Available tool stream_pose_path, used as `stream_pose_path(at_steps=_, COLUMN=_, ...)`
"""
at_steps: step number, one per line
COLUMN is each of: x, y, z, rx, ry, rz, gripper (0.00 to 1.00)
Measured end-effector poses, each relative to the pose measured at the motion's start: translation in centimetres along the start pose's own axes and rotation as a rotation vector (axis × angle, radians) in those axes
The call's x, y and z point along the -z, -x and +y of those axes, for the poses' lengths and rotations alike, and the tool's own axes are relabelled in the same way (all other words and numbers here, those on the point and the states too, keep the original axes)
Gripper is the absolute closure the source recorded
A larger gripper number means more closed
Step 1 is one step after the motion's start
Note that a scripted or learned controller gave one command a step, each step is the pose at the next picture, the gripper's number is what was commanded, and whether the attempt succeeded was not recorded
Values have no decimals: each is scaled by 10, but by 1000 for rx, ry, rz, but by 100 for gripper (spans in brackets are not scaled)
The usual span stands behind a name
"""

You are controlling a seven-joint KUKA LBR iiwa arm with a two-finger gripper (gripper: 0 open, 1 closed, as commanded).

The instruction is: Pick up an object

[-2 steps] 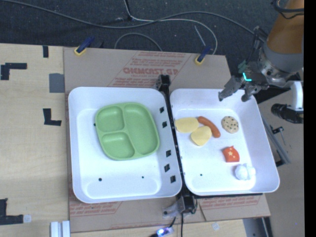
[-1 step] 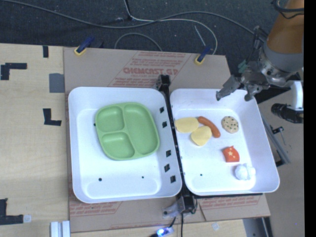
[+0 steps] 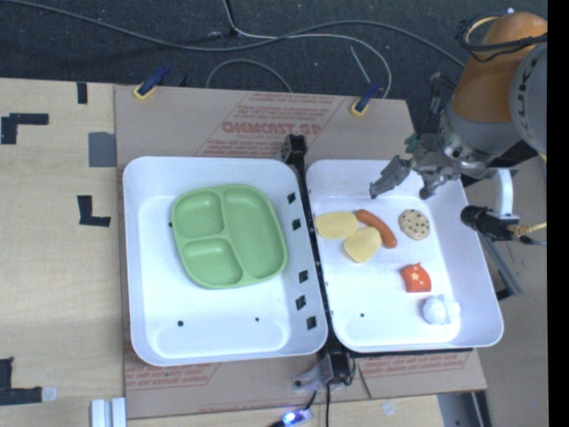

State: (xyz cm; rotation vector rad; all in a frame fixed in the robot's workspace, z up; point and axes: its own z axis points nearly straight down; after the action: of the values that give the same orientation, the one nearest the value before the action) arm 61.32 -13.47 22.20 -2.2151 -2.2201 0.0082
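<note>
Above the right bin's (image 3: 462, 238) far edge | my gripper (image 3: 411, 185) hangs spread open, empty | cookie (image 3: 414, 224) just below it, beside sausage (image 3: 376, 228) | likely light, stiff, flat: pinch across its rim.

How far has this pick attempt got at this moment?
Nothing is picked yet. The gripper hangs open above the right bin, with nothing between its fingers. The sausage, cookie and other items lie in the bin. Descending, closing on one and lifting are all left.
</note>
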Motion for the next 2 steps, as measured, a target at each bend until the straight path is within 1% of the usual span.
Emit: stream_pose_path(at_steps=2, x=-88, y=0, z=1, rx=-1, ry=1, rz=-1, gripper=0)
